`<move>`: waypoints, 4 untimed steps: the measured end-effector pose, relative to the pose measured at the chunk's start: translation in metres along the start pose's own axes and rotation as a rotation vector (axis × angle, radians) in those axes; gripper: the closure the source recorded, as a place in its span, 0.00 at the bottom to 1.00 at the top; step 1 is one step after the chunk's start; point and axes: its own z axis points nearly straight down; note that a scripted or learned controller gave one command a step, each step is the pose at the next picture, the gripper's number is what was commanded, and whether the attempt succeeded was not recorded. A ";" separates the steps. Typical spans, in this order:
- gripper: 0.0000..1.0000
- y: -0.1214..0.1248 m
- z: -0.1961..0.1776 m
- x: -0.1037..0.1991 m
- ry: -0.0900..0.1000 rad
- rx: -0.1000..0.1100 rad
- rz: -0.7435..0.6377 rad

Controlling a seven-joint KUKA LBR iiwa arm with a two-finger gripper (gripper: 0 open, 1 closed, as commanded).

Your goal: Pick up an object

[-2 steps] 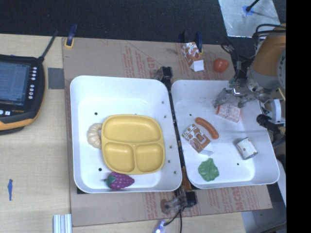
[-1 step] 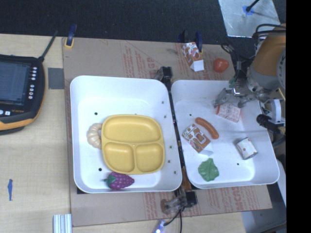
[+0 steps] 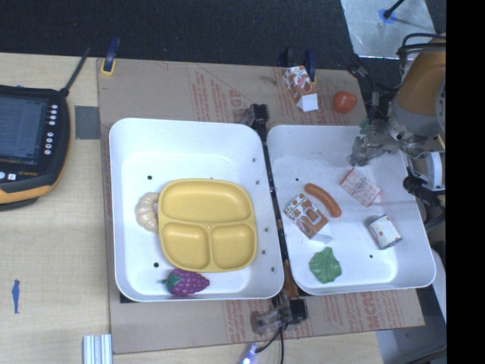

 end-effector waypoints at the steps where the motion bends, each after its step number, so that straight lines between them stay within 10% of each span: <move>1: 1.00 -0.092 -0.086 0.035 0.002 0.004 0.004; 2: 1.00 -0.107 -0.083 0.081 0.002 0.006 0.002; 3: 0.00 -0.107 -0.083 0.080 0.002 0.005 0.003; 4: 0.00 -0.073 0.012 0.078 0.002 0.008 0.002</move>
